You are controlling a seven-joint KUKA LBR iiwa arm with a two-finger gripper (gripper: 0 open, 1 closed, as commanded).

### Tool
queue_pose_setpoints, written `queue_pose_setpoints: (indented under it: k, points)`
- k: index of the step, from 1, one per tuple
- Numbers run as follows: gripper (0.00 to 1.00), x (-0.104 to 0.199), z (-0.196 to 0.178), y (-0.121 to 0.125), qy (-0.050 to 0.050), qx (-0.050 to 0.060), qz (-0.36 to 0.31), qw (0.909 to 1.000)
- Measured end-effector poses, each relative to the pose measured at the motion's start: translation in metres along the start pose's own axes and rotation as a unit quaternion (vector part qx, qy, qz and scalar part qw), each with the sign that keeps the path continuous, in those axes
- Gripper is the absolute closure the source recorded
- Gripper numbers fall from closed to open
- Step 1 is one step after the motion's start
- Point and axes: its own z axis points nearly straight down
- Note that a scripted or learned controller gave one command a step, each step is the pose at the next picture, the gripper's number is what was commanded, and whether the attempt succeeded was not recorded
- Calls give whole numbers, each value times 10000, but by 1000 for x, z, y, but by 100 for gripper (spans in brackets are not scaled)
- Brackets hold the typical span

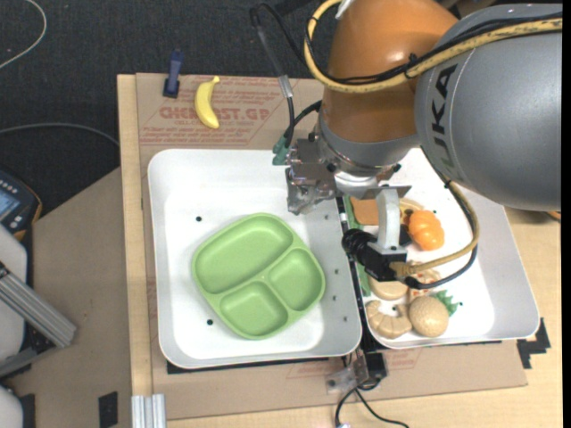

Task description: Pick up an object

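- Nothing is picked up yet, as far as I can judge: no object shows at my gripper [302, 194], so the whole grasp and lift remain.
- Candidates lie low in the bins. The green divided plate [259, 275] sits flat in the left bin [169, 239]; an orange fruit [426, 230] and pale round pieces [426, 315] lie in the right bin [508, 283]. A banana [208, 102] lies outside both.
- My wrist points down over the left bin's far right corner, beside the divide, just beyond the plate.
- Released or clenched, I cannot tell.
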Motion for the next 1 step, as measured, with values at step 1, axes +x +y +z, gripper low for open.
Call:
queue_pose_setpoints:
  k: [1]
  points:
    - [100, 0, -9, -53, 0, -7, 13, 10000]
